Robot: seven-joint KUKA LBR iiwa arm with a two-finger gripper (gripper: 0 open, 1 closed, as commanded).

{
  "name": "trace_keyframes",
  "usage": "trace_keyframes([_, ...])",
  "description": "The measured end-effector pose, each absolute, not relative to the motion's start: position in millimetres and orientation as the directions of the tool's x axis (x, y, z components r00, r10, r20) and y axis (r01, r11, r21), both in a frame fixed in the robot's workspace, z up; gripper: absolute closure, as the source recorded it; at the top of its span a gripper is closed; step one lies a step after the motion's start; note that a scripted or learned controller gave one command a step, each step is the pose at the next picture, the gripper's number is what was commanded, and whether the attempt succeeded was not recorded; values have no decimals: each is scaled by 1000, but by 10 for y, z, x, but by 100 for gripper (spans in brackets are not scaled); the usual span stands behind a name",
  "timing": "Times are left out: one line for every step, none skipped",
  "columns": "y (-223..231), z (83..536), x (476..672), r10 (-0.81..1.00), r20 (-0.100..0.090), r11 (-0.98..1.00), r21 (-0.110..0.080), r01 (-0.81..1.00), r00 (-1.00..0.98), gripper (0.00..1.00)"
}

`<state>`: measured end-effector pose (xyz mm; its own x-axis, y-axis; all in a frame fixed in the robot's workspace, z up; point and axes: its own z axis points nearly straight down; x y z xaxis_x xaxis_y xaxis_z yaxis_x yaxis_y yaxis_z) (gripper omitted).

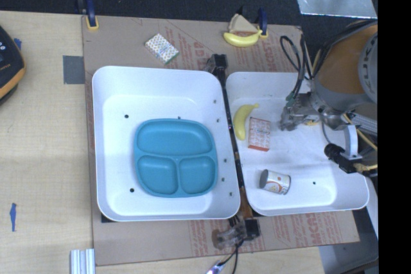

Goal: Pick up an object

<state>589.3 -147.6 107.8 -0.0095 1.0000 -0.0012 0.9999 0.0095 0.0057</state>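
While the gripper (290, 117) hangs low over the upper middle of the right bin (334, 199), whether it is released or clenched cannot be told from this slant. Three loose things lie in that bin: one yellow banana (243, 120) along the left wall, one small red-and-white carton (259, 134) just beside it, and one paper cup (275, 182) on its side lower down, well apart from both. Bare white floor lies between cup and carton and toward the lower right corner. One blue divided plate (174, 156) sits in the left bin (109, 138). Outside the bins, above them, a second banana (241, 38) and one patterned packet (161, 47) rest on the cardboard.
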Motion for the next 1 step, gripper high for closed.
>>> trace_keyframes([-1097,1682,5992,1000,0,5,-2,1000,-5,100])
